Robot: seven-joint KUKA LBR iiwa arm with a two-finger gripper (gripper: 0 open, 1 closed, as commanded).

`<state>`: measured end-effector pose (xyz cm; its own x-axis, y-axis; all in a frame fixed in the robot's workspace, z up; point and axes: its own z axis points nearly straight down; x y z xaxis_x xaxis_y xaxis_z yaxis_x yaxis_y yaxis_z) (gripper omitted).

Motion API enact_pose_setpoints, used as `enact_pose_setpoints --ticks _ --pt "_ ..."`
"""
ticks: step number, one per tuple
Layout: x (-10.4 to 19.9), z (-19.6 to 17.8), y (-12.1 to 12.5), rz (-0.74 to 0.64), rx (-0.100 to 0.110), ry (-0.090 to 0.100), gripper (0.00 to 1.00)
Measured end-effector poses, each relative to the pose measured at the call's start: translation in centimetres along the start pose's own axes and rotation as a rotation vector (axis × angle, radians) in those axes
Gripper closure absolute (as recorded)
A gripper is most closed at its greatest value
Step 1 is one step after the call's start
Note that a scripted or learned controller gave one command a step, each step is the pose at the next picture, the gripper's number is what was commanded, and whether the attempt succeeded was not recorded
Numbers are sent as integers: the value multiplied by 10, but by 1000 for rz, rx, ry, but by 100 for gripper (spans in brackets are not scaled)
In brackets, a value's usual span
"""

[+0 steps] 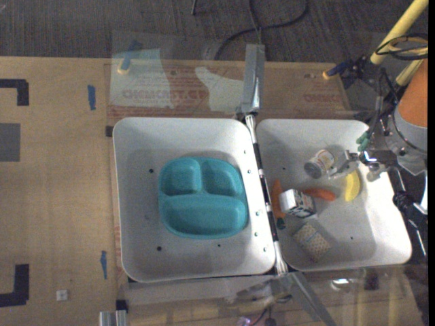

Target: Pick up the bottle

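Observation:
The bottle (321,161) is small and pale with a printed label, and it lies on its side in the upper middle of the right bin (380,250). My gripper (357,166) hangs just to its right, over the bin's upper right part. The fingers stand apart, so it is open. One fingertip (342,164) is close beside the bottle and the other (373,174) is further right. Nothing is held between them. A yellow banana (351,187) lies just below the gap.
An orange carrot (321,195), a small grey-and-white can (294,202), an orange piece (277,195) by the divider and a patterned flat pack (311,240) lie in the right bin. The left bin (136,148) holds a teal divided plate (202,197).

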<state>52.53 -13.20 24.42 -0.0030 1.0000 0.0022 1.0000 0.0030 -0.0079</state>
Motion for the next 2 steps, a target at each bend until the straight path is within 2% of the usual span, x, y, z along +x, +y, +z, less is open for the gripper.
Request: enact_pose_setpoints --ticks 1,2 --pt "-7 134 22 107 -1 0 0" --pt "34 157 19 666 -15 -3 0"
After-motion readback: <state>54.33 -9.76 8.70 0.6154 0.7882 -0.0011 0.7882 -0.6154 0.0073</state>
